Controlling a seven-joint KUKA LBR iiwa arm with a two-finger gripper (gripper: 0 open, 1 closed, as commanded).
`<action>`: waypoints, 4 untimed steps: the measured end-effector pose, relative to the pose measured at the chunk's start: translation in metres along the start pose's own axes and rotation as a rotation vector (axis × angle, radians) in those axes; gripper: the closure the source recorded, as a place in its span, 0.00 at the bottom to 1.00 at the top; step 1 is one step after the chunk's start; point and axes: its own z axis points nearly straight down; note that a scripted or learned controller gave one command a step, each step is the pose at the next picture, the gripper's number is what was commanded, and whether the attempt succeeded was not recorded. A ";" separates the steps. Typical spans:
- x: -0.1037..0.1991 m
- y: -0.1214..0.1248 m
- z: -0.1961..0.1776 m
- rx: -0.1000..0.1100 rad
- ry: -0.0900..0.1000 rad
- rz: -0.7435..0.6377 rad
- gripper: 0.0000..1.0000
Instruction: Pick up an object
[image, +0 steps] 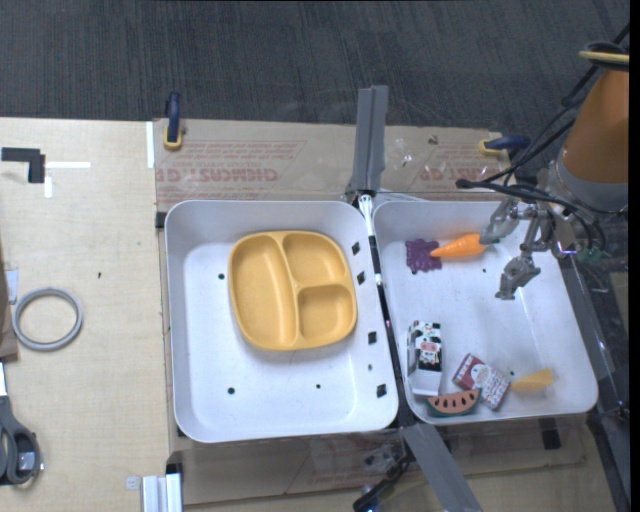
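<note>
Right now the pincer (518, 262) hangs over the right bin (570, 300) near its far right corner, just beside the toy carrot (462, 246), which lies at the far edge next to a purple grape bunch (422, 254). Nothing is seen between the fingers, and whether they are spread or pressed together I cannot tell, too much cable and metal clutter there. Risks, as a guess: the carrot sits close to the bin's far wall, so a descent could clip the wall or push the carrot into the grapes instead of closing on it; it is tapered and may slip out. Other candidates crowd the near edge: a cow-print carton (427, 350), a watermelon slice (451, 403), a small red-and-white packet (481, 379) and a yellow-orange piece (532, 380), touching or nearly so, so a grab there could catch two. The left bin (200, 380) carries a yellow divided plate (293, 290). The surface (90, 400) is pale wood with a tape roll (45, 318) and scissors (17, 452) at its left edge, cardboard under the bins, dark carpet beyond.
</note>
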 end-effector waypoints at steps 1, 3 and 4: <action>-0.051 -0.033 0.056 0.001 -0.002 0.324 0.00; -0.049 0.002 0.100 0.003 -0.004 0.677 1.00; -0.027 0.083 -0.002 0.000 0.000 0.753 1.00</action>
